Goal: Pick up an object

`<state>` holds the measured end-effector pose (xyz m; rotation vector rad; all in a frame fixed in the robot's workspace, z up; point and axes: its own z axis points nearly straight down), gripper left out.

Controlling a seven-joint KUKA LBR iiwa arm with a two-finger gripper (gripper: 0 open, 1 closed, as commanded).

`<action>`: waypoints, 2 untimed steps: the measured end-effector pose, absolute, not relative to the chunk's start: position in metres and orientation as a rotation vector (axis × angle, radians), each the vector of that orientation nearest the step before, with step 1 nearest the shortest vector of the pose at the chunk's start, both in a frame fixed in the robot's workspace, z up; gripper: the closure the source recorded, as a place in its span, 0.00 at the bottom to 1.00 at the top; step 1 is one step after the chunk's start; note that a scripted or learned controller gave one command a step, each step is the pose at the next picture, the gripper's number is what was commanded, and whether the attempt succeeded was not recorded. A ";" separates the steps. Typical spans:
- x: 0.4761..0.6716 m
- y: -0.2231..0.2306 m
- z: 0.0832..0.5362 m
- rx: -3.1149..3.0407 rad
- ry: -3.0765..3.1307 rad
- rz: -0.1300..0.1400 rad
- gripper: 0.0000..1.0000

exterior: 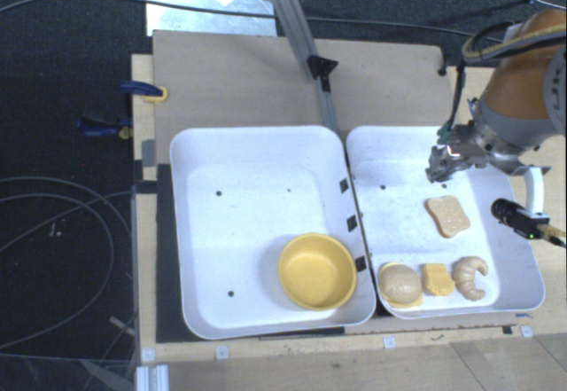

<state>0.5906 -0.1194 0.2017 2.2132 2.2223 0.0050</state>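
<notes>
A grey arm [523,119] with an orange band, black cables, and a dark metal tool [440,166].

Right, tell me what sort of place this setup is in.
Most likely a robotics lab test bench, not a kitchen. Two white bins sit on a board held by clamps, loose cables trail over dark carpet, and the food looks like props: a bread slice and a croissant.
</notes>
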 end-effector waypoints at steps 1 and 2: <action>0.593 -0.117 0.246 2.211 2.224 0.006 1.00; 0.613 -0.070 0.236 2.209 2.230 0.005 1.00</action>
